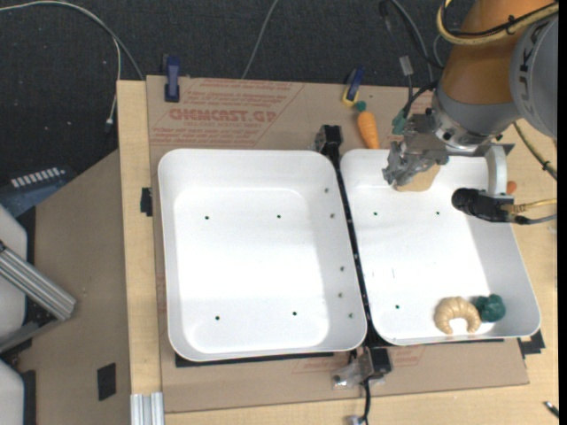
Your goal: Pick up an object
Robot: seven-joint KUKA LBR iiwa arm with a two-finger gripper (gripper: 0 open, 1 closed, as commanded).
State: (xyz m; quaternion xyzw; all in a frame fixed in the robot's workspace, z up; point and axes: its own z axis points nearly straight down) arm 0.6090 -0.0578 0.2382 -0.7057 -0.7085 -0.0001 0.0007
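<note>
White plastic fills most of my view: the left bin (pixel 177 237) sits at centre left with a bare floor, and the right bin (pixel 416 246) lies touching it along their shared edge. At the top of the right bin, upper right of the frame, the gripper (pixel 409 168) is down over a tan block (pixel 418 179); the block's lower corner shows beneath the metal, but I cannot tell whether the tool is closed on it or just resting above. I'd judge that block to be light and stiff, best taken across its flat opposite faces. In the lower right corner of the same bin lie a croissant (pixel 457 314) and, touching it on the right, a small teal thing (pixel 490 307). The croissant looks like a light toy, curved and likely to slip, so I would pinch it across the thick middle. An orange carrot (pixel 368 129) lies outside on the cardboard (pixel 221 113), just above the right bin. Dark carpet surrounds the bench.
</note>
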